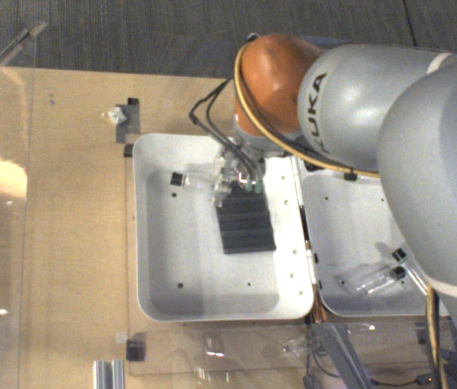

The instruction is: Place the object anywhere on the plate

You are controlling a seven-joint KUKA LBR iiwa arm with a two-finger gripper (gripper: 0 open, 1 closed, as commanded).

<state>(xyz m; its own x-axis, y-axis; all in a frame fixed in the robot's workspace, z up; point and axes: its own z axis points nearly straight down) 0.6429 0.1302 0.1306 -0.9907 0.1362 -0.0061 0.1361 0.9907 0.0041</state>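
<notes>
We see the arm [350,96] reaching over the left bin [155,241], and we cannot tell whether its jaws are spread or pressed together, with a dark ribbed block [245,224] lying just below them in view and a clear tube [192,180] just to their left.

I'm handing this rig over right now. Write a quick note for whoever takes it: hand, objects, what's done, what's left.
The hand is low over the left white bin, at the far end of the dark ribbed rectangular slab. I see nothing held.
The slab lies flat on that bin's floor.
A clear piece with a small black tip lies in the right white bin.
Done: no placement.
Left: grasp the object and set it on the plate.
</notes>
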